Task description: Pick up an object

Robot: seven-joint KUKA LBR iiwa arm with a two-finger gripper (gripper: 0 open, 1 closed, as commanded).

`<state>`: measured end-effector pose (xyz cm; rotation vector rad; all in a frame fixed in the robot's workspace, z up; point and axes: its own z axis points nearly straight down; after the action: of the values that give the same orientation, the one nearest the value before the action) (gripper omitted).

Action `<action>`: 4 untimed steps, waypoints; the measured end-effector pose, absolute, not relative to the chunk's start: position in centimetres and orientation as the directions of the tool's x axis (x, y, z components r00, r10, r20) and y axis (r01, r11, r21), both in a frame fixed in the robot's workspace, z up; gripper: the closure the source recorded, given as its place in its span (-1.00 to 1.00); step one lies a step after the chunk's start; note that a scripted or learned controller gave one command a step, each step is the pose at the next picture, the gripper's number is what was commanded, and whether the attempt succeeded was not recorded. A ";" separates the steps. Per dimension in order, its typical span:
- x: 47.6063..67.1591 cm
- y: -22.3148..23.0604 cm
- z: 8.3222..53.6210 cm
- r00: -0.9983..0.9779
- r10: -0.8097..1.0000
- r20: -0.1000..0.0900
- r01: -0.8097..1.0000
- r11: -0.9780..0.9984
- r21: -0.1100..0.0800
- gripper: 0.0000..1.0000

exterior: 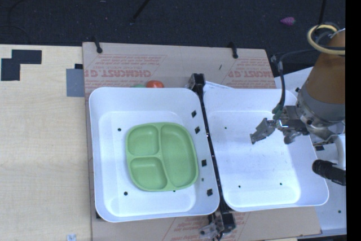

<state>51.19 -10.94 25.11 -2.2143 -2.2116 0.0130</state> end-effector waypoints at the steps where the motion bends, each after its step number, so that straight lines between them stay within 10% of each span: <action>1: 51.4 -11.0 25.6 0.000 1.000 0.001 1.000 0.000 -0.004 -1.00; 4: 50.7 -9.5 8.6 0.001 1.000 0.001 1.000 -0.001 -0.005 -1.00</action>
<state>50.67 -9.48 8.64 -2.2188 -2.2174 0.0046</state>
